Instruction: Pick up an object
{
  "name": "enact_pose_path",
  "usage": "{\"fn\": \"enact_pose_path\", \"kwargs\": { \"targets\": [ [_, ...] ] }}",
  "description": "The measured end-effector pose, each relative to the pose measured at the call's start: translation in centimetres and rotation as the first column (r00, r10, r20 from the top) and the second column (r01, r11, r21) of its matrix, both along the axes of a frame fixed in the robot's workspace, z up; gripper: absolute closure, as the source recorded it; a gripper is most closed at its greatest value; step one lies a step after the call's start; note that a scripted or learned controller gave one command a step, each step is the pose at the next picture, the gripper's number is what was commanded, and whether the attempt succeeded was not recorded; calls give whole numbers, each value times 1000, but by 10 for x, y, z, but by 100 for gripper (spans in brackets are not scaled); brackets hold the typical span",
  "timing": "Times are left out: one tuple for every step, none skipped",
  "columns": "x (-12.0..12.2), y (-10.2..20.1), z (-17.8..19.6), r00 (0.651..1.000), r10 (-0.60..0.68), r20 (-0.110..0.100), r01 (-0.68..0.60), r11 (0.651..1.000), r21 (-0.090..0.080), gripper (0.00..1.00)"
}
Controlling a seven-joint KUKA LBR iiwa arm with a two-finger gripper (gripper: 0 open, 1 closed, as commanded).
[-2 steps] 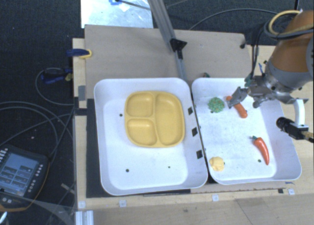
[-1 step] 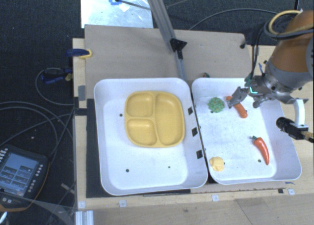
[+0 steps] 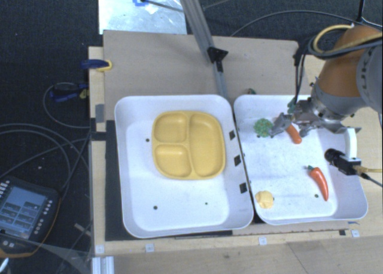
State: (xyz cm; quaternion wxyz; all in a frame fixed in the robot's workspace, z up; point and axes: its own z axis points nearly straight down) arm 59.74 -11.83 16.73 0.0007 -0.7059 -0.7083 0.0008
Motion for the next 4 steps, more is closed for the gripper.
{"fn": "enact_pose_path", "kwargs": {
  "targets": [
    [-5, 9, -52, 1000, -2, -2, 2, 1000, 1, 0],
    [-5, 9, -78, 1000, -3, 1, 3, 1000, 0, 0],
    [-4, 10, -66, 1000, -3, 5, 3, 1000, 1, 100],
    [0, 18, -5, 1000, 4, 10, -4, 1000, 0, 100]
  ]
}}
